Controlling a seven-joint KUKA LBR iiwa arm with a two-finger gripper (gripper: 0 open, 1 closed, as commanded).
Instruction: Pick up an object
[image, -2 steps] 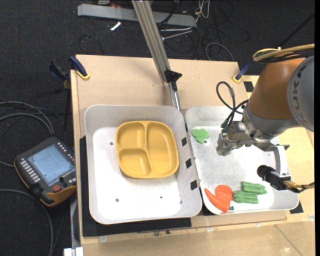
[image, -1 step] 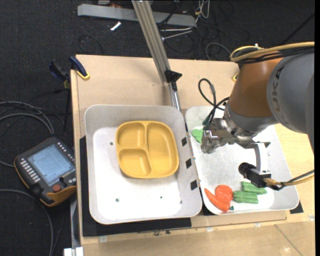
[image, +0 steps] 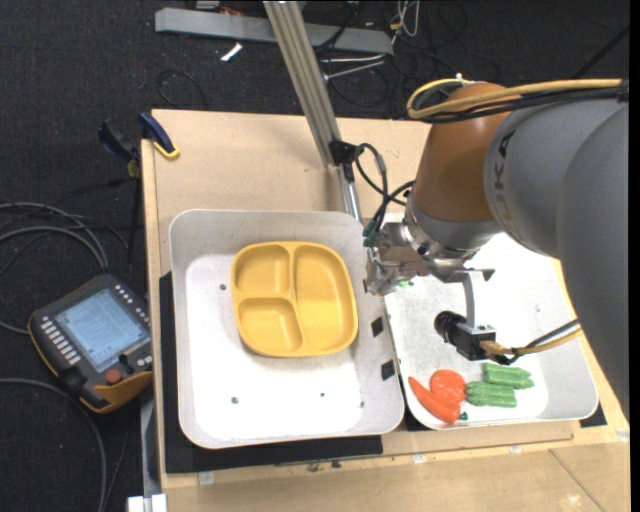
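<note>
A yellow divided plate (image: 295, 298) lies in the left bin (image: 200, 400). In the right bin (image: 570, 395), near the front, a red and orange toy vegetable (image: 442, 392) lies beside green pea pods (image: 500, 386). My gripper (image: 386, 268) hangs over the rim between the two bins, at the plate's right edge and well behind the vegetables. The orange wrist band and grey arm above hide most of it. I see nothing held.
A black connector with a cable (image: 458, 332) hangs off the arm over the right bin. A metal pole (image: 312, 90) slants across the back of the bench. A teach pendant (image: 95, 340) lies on the floor at the left.
</note>
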